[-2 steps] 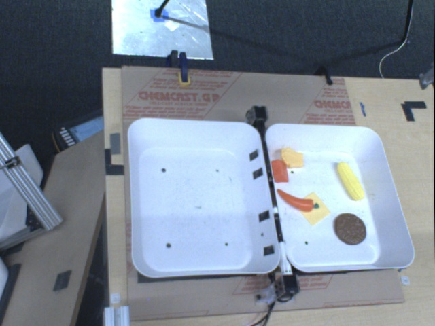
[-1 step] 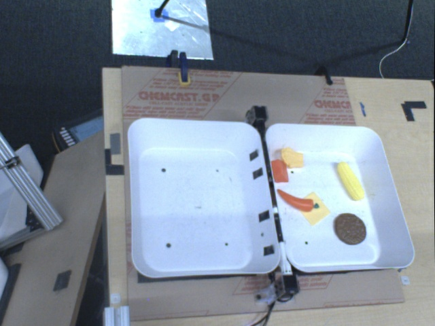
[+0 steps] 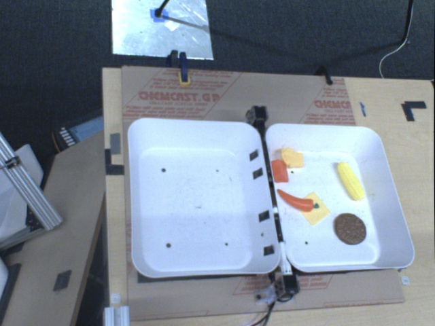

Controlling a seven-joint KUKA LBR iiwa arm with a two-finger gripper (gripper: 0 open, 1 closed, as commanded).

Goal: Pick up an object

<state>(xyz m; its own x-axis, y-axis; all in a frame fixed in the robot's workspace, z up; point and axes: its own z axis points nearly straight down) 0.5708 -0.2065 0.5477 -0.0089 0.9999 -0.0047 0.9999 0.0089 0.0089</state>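
Note:
Several toy foods lie in the right bin. A yellow corn cob rests toward its right side. A brown round patty sits near the front. A red chili pepper lies across a yellow cheese slice by the divider. Farther back are a small orange-red block and a pale yellow chunk, touching each other.
The left bin sits beside the right one, joined by black clips. Both rest on a cardboard sheet. A shiny metal plate lies on the dark floor behind. An aluminium frame stands at left.

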